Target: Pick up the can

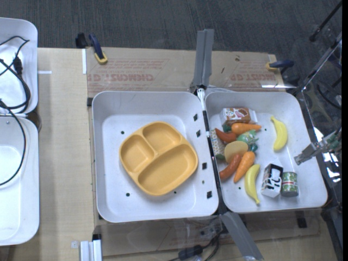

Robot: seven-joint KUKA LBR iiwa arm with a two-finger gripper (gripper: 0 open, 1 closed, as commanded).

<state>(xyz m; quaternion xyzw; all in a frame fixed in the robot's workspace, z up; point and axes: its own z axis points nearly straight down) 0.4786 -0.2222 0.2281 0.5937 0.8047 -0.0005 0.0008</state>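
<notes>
Nearest the camera, at the front of the white bin on the view's right [296, 113], stands the can [290, 184]. It is upright, with a green label and a pale lid, close to the bin's front right corner. It touches, or stands just beside, a small black-and-white carton [272, 180] on its left.

Camera view, contents of that bin: 1 banana [252, 182] lies left of the carton, near the front wall. A 2nd banana [279, 133] lies farther back, well apart from the can. 2 carrots [239, 166] lie side by side between the front banana and the middle of the bin, and a 3rd carrot [246, 128] lies behind them beside a red-and-white packet [237, 115].

Camera view, arm: the gripper [304, 156] reaches in from the view's right edge at a slant, its tip pointing left and slightly down over the bin's right wall. It sits behind and to the right of the can, near it but apart from it. Nothing is seen in its grasp. Its outline is pale and blurred, and whether it is apart or together cannot be told.

Camera view, remainder: the bin on the view's left [109, 145] holds 1 yellow divided plate [158, 157] with 3 compartments, lying flat near the middle.
</notes>
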